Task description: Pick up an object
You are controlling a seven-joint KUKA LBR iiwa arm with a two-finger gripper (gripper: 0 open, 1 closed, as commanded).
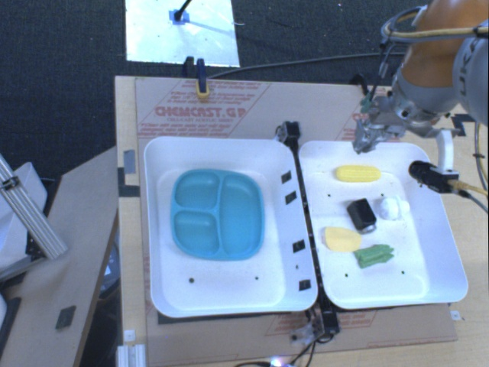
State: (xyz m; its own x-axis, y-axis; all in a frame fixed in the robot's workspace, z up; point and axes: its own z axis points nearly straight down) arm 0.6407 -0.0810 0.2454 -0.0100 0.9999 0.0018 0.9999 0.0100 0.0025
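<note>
Claw [367, 141] hovers near "CHEMCAST GP" board [200, 113] lettering.

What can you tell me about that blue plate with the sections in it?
The blue plate is a light blue divided dish, plastic by its look, with rounded corners and three compartments: two smaller ones on the left side of the view and one long one on the right. It lies flat, right way up, near the middle of the left white bin. Nothing sits in its compartments and nothing touches it except the bin floor beneath.
</note>
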